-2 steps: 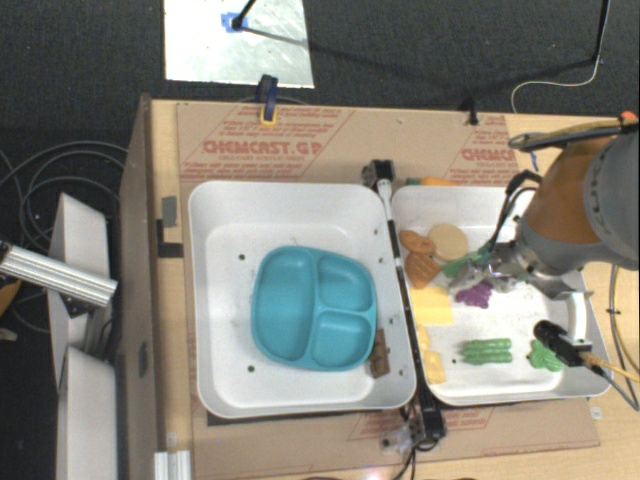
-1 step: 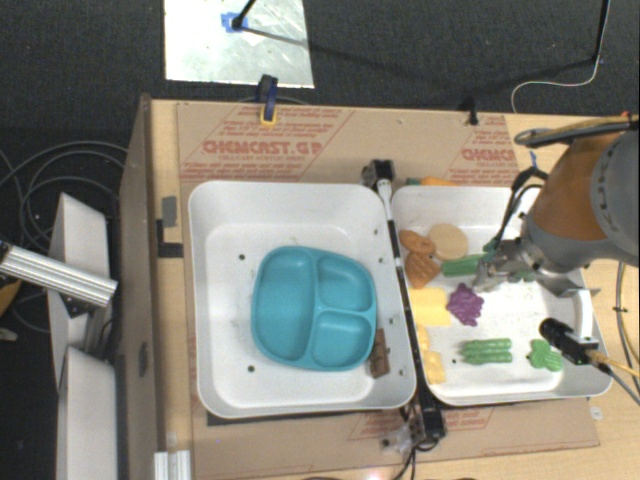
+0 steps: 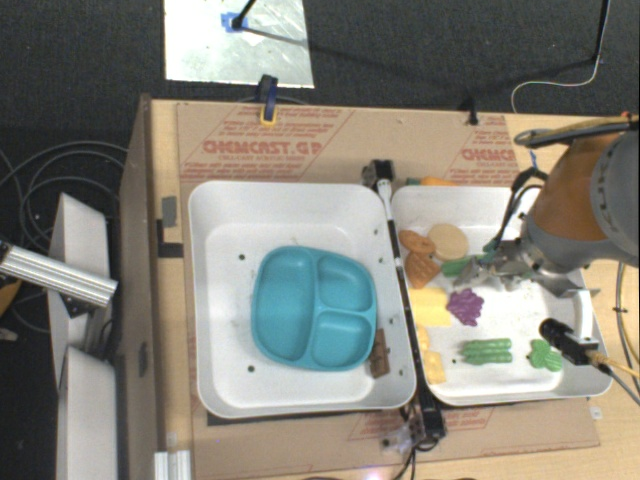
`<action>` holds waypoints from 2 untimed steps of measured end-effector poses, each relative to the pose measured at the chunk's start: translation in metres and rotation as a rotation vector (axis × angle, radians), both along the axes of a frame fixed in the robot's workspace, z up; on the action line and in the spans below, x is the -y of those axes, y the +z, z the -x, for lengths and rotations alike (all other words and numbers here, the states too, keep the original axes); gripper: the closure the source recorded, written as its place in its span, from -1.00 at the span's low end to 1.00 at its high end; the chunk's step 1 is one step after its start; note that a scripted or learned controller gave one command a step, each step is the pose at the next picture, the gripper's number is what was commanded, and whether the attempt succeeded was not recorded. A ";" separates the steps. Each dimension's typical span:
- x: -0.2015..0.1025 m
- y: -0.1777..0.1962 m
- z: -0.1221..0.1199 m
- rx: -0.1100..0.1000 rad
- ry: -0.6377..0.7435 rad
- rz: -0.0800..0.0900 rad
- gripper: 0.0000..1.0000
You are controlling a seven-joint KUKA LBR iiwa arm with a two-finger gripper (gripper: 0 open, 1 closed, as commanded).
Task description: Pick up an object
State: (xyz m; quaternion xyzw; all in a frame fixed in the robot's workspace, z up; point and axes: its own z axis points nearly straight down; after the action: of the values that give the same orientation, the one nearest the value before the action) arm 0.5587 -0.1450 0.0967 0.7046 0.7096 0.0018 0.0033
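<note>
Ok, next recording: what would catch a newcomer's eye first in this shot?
Most likely the blue divided plate, alone in the left bin. Next, the cluster of toy food in the right bin: purple grapes, a green pea pod, yellow and tan pieces along its left side. The grey arm reaches in from the right, its end effector low over that bin, just above the grapes.

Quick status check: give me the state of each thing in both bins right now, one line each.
blue plate: upright, in the left bin
purple grapes: loose in the right bin, beside the gripper
green pod: lying flat, untouched
yellow piece: flat by the divider
gripper: low over the right bin
</note>
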 end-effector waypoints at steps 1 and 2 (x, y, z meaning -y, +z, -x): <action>-0.053 -0.014 0.030 -0.010 0.000 -0.005 -1.00; -0.049 -0.001 0.028 -0.004 -0.002 -0.002 1.00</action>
State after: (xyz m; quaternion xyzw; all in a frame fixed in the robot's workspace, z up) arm 0.5308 -0.0958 0.0954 0.7053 0.7089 0.0011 0.0011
